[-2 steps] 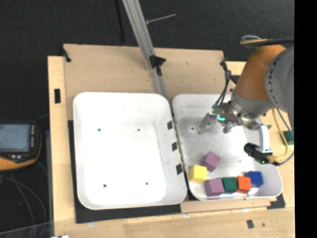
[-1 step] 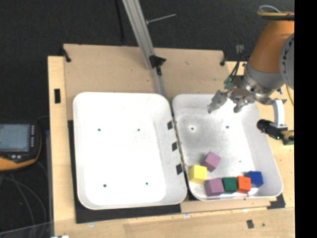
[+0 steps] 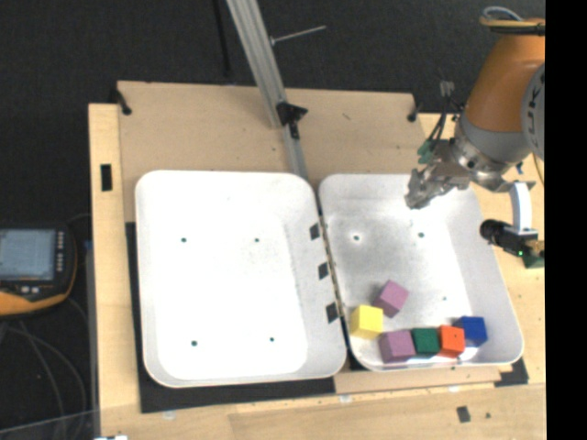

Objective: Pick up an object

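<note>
Six small blocks, all in the right bin (image 3: 491,273), gathered toward its near edge. Listed from the left: one yellow block (image 3: 369,320); one purple block (image 3: 393,297), tilted, just behind and beside the yellow one; a second purple block (image 3: 397,346); one green block (image 3: 426,341); one orange block (image 3: 452,339); one blue block (image 3: 472,329). The last four sit in a row along the near wall, each touching or nearly touching the next.

One left bin (image 3: 156,273), white and shallow, set side by side with the right bin on the wooden counter (image 3: 183,117).

One arm, grey with an orange band, reaching in from the right. Its hand (image 3: 422,193) hangs over the far end of the right bin, well apart from the blocks. How far the hand is open cannot be told from this view; no block shows in it.

Progress, as judged: nothing lifted yet. All six blocks rest on the bin floor. Left to do: bring the hand toward the near end of the bin, lower it over one block, close, and raise. The tilted purple block and the yellow block stand freer of the wall than the row, so they look like the easier choices.
</note>
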You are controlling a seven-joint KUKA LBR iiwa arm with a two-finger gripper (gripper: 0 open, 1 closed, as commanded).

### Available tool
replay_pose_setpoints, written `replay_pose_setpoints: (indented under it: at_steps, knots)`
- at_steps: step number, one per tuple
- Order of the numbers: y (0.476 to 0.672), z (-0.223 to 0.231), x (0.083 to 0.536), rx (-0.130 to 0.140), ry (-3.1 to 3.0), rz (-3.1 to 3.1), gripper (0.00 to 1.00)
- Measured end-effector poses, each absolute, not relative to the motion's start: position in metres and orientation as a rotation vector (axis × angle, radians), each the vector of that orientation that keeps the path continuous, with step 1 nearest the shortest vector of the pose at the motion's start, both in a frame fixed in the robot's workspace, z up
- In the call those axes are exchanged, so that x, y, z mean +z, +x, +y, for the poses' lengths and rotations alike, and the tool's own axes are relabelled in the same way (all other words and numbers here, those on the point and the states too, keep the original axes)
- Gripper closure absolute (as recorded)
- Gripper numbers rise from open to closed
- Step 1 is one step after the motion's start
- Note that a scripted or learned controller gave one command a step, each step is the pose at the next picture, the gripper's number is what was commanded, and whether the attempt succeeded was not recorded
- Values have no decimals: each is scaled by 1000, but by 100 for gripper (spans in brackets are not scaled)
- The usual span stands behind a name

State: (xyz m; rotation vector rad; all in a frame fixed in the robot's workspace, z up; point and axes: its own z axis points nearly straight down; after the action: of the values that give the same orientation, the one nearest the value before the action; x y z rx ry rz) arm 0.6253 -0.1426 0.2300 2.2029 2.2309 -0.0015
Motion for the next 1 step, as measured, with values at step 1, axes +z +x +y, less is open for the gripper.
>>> replay_pose_setpoints:
  at_steps: [1]
  knots:
    - [677,-85,114,-3,2217,2229,100]
